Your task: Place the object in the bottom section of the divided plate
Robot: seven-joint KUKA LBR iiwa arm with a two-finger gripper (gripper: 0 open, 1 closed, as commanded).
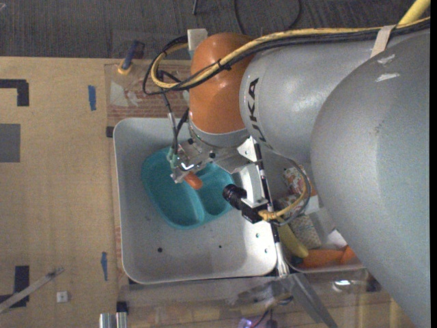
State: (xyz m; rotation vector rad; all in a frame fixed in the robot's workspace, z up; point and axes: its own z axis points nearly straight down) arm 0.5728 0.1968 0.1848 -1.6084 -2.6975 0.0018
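The grey arm [355, 149] fills the right side of the camera view, closest to the lens, its orange band [218, 80] above the wrist and a yellow cable [273, 38] running along it; below the arm, in the right-hand white bin [328, 268], lie a yellow item [292, 241] and an orange item [328, 256], both partly hidden by the arm, so what they are is hard to tell. Farther down in the scene, the gripper [186, 173] hangs over the teal divided plate [171, 197], which lies in the left white bin [136, 203]; a small orange object [194, 181] shows right at the fingertips, over the plate near the ridge between its sections; whether the fingers clamp it or merely stand beside it I cannot tell, and whether it touches the plate is also unclear. Beyond the bin, the tan desk [54, 183] carries black squares [15, 91] and strips of blue tape [91, 98]; at the far top lies dark floor with a looped black cable [266, 5].
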